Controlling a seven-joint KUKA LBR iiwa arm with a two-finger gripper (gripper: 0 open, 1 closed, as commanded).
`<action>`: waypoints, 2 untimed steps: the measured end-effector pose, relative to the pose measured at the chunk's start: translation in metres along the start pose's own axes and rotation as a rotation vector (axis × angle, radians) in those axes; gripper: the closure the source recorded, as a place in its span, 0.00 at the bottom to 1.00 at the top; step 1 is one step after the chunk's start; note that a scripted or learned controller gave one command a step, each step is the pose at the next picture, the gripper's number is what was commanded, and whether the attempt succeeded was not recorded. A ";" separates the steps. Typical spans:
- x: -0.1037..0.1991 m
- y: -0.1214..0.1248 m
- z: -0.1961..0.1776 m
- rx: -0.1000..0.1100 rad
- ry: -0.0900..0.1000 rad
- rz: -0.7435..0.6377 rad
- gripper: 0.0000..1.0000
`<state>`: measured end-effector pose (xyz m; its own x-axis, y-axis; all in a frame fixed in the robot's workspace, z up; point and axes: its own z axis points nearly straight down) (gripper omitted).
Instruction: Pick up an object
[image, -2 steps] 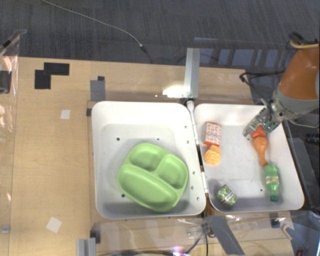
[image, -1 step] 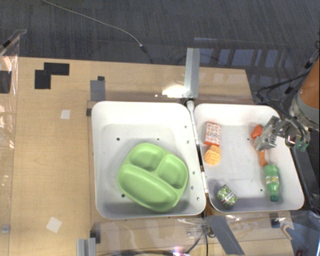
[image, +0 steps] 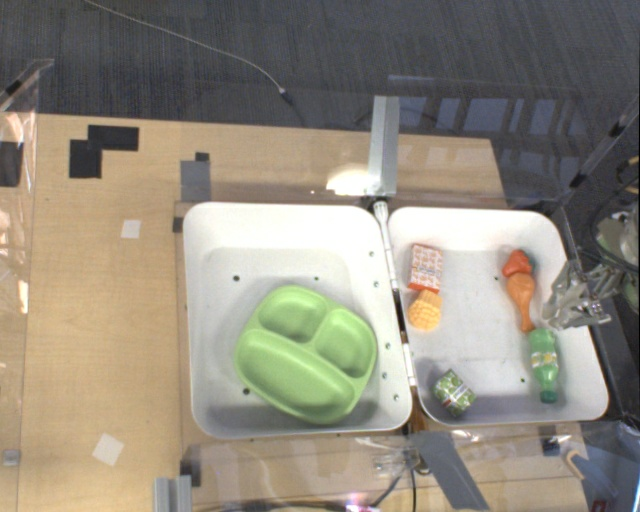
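White bins side by side, jaws at the far right rim.
From my screen: green divided plate (image: 306, 350) fills the left bin (image: 210, 300); the right bin (image: 480, 340) holds a red packet (image: 426, 267), orange fruit (image: 425, 311), green cube (image: 453, 391), orange drumstick (image: 521, 287) and green bottle (image: 544, 364), floor open between; gripper (image: 573, 305) over the right wall, state unclear.
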<state>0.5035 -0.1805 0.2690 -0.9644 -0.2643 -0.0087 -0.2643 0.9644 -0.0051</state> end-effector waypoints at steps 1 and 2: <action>-0.008 0.065 0.143 -0.005 0.007 0.299 1.00; -0.078 0.114 0.082 -0.004 0.000 0.791 1.00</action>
